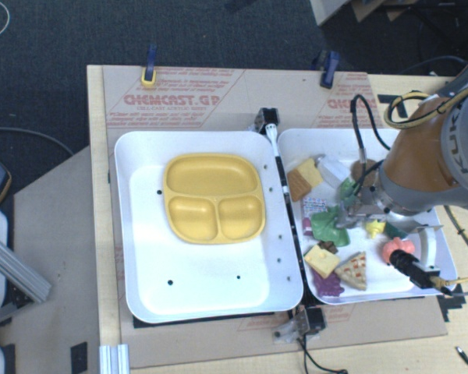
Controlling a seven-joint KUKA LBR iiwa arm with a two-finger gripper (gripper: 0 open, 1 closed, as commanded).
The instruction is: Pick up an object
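The left bin (140,209) carries a yellow tray (214,197) with three compartments, lying flat and well apart from the arm. The right bin (444,259) holds a heap of small play-food pieces, and the arm (425,162) reaches over it from the right, its gripper (351,213) low above the middle of the heap; whether the jaws are open or closed I cannot tell, since the wrist hides them. Just beside the gripper on its left lies a green piece (325,226), which looks the likeliest target, touching a yellow wedge (321,259) on its near side. A pizza slice (352,269) sits near the bin's near rim, a tan block (303,179) toward the far left corner, and a pink-red piece (396,248) to the right. All of these seem light, hollow plastic or soft rubber: easy to lift, but smooth and apt to slip or squirt out of a pinch. The green piece looks irregular and floppy, so a hold across its thickest middle would serve best, and crowding neighbours may get nudged.
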